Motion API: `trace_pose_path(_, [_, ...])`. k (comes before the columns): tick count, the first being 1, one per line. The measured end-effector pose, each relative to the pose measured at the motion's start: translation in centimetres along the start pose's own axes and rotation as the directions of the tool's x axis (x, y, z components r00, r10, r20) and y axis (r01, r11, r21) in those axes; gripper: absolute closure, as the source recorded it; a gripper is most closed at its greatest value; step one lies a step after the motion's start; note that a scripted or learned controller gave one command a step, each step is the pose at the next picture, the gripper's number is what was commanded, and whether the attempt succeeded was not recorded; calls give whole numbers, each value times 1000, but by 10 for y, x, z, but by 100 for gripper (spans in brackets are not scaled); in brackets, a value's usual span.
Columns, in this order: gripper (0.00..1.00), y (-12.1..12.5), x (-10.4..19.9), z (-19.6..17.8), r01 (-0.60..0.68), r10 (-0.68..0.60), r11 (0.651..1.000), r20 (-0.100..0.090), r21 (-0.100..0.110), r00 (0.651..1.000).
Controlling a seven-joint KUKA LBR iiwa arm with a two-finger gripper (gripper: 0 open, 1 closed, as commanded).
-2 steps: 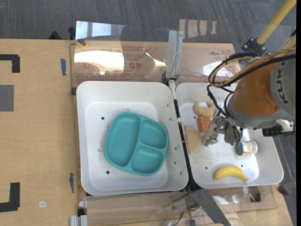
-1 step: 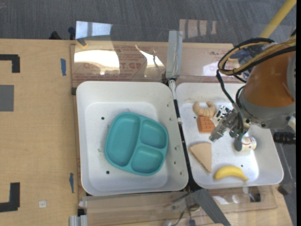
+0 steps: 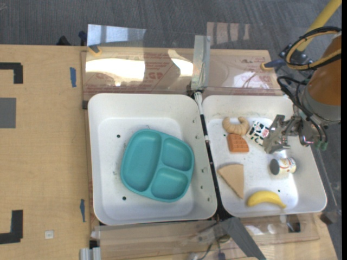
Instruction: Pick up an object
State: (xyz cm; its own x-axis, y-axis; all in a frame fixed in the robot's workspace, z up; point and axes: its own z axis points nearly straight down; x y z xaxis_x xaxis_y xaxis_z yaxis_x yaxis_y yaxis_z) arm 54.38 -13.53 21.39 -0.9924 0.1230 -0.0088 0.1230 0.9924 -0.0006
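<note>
My gripper (image 3: 274,143) hangs over the right bin (image 3: 309,199), near its upper right part. Just left of the gripper lies a small white block with black and red marks (image 3: 259,130). Below the gripper rests a small white and grey can-like piece (image 3: 283,166). A tan croissant (image 3: 236,125) and an orange waffle square (image 3: 237,143) lie further left. A tan wedge (image 3: 233,179) and a yellow banana (image 3: 265,199) sit toward the bin's front. Nothing shows between the gripper's tips.
The left bin (image 3: 103,118) holds a teal divided plate (image 3: 157,164). A raised rim (image 3: 205,145) separates the two bins. Clear plastic panels (image 3: 162,64) stand behind the bins. Black and yellow cables (image 3: 298,53) loop above the arm's wrist at the right.
</note>
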Motion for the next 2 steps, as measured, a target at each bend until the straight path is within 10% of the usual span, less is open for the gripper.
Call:
trace_pose_path(1, [100, -42, -44, -68, 324, -324, 946, 3, 2, 946])
trace_pose_path(2, [100, -90, 3, -57, 157, -157, 988, -4, -1, 988])
